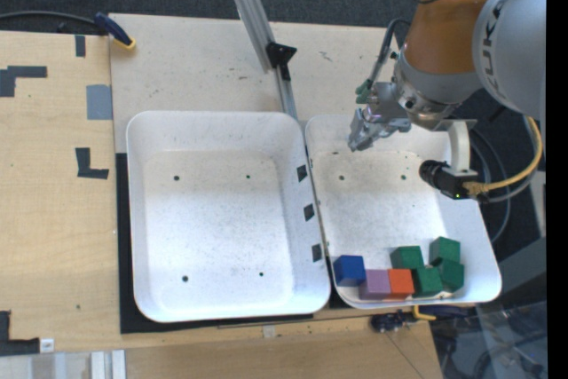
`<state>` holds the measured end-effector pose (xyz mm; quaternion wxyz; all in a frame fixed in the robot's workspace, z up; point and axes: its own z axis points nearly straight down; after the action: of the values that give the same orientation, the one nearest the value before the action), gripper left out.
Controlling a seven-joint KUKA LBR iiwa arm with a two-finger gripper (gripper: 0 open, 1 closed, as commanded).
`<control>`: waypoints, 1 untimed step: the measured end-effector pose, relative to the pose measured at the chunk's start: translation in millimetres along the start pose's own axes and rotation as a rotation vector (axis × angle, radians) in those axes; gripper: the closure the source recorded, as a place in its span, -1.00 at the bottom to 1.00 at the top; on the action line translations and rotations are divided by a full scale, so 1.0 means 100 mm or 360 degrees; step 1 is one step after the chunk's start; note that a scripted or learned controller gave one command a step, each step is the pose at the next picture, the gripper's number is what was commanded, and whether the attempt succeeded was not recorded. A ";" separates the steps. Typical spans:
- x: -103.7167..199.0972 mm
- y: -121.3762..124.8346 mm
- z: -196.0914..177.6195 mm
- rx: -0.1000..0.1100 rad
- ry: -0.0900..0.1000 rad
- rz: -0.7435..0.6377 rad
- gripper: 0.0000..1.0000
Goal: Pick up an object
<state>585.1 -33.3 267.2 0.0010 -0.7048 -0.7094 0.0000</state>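
Several small blocks lie clustered at the near edge of the right bin (373,200): a blue block (350,269), a purple block (378,282), an orange block (401,281) and green blocks (434,265). My gripper (363,135) hangs over the far end of that bin, well away from the blocks. Its fingers look close together with nothing between them.
The left bin (217,213) stands beside the right one, sharing a raised rim. A slanted metal rail (257,13) runs from the top down to the bins' junction. A cable loops off the arm at the right (497,182).
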 end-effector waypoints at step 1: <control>0.48 -0.03 0.20 0.0003 -0.0001 0.0001 1.00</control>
<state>581.4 14.2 247.2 0.0016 -0.7050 -0.7092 0.0009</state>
